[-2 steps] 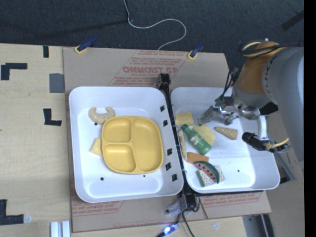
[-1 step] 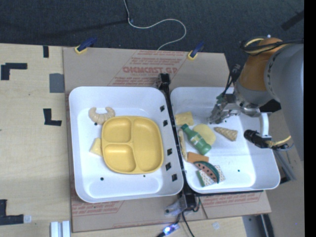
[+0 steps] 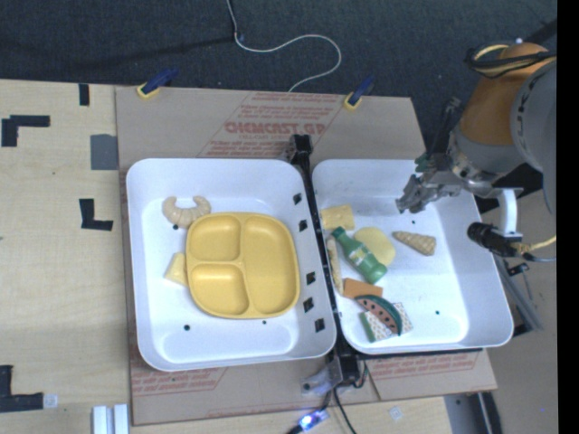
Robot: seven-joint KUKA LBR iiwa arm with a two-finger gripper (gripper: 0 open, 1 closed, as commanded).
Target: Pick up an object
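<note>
gripper (image 3: 409,202) hangs over the right bin (image 3: 470,328) above the cone (image 3: 415,241) (likely its target); finger spacing unclear.

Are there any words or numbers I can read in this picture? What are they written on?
Red printing on the cardboard sheet behind the bins: a big word and smaller lines under it, upside down and too blurred to read.
Green bottle in the right bin: any label is too small to read.
Black shapes on the bench: plain marks, not letters.
Nothing else carries words or numbers.
</note>
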